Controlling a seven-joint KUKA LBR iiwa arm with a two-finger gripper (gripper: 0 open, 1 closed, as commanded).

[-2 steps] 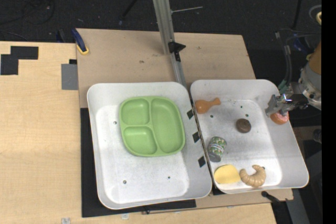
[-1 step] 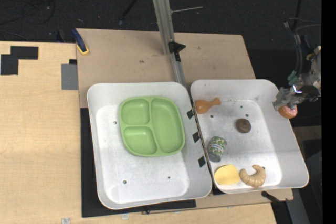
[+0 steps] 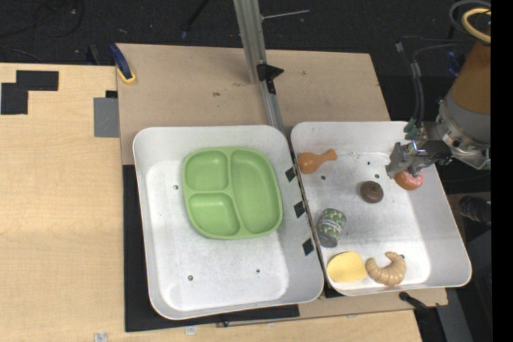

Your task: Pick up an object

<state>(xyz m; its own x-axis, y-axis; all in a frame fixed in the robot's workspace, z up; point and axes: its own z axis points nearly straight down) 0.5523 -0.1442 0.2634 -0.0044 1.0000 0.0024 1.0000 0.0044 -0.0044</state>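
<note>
A: We're looking at the pincer (image 3: pixel 407 164) near the right wall of the right bin (image 3: pixel 449 252). It's sitting right over a small red-orange piece (image 3: pixel 410 179). We can't tell from this angle whether it's spread or pinching it.

B: Agreed. We're treating that red piece as the likely target, lying at the bin's right side, just right of the brown round lump (image 3: pixel 370 191).

A: Risks: we're thinking the piece is small and rounded, so it could be squirting out sideways if the contact is off-centre. The bin wall is also close, so clipping it is possible.

B: The other items are sitting well apart: orange drumstick-shaped toy (image 3: pixel 316 161) at the left edge, green patterned ball (image 3: pixel 331 223) below it, yellow wedge (image 3: pixel 347 267) and tan croissant (image 3: pixel 386 268) touching at the front.

A: All are looking like smooth moulded plastic, mostly curved. The bin floor is looking matte white with a few screw dots.

B: The left bin (image 3: pixel 160 268) is carrying a glossy green divided plate (image 3: pixel 232 193), three compartments, flat on the floor. The tabletop (image 3: pixel 321 84) behind is bare brown board.
</note>
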